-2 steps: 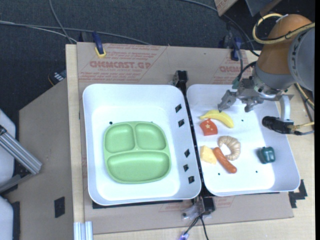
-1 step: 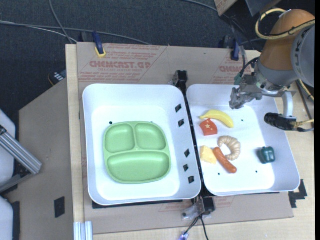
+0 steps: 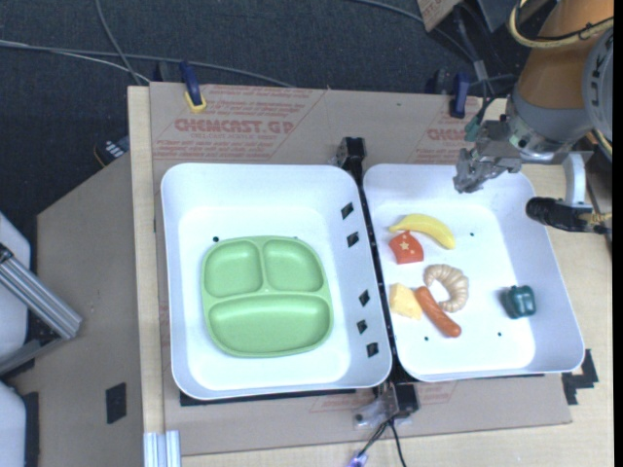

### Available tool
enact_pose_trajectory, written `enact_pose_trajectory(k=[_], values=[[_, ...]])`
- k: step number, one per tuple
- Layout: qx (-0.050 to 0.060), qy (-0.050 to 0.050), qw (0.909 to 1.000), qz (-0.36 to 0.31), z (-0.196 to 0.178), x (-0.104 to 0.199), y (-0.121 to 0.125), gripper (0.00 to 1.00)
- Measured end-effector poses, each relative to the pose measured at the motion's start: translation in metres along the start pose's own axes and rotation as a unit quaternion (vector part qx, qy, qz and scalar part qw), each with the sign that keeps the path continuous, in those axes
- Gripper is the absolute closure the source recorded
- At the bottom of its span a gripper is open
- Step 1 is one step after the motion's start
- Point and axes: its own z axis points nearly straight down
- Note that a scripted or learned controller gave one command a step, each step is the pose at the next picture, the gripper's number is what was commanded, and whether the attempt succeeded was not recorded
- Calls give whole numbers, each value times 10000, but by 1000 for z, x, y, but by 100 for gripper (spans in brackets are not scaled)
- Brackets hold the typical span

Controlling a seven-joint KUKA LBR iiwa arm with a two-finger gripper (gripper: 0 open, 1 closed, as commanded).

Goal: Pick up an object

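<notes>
- Pincer (image 3: 474,178): above right bin's (image 3: 557,290) far edge, carrying nothing (finger state: cannot tell).
- Banana (image 3: 425,227), shrimp (image 3: 448,285): loose, spaced for picking.

Right bin (image 3: 545,290): you get bare floor along its right side, with 1 teal object (image 3: 519,302) standing alone there.
Centre cluster: banana (image 3: 424,228), red piece (image 3: 407,248), shrimp (image 3: 447,285), sausage (image 3: 438,311) and yellow wedge (image 3: 403,300) crowd together.
Left bin (image 3: 185,261): green tray (image 3: 266,294) takes your middle; margins stay open.
</notes>
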Motion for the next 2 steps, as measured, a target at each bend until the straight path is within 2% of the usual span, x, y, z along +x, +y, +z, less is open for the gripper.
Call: enact_pose_trajectory(k=[1,2], values=[[-10,-4,10000,3,-55,0,2,100],[35,14,10000,-13,-53,44,2,100]])
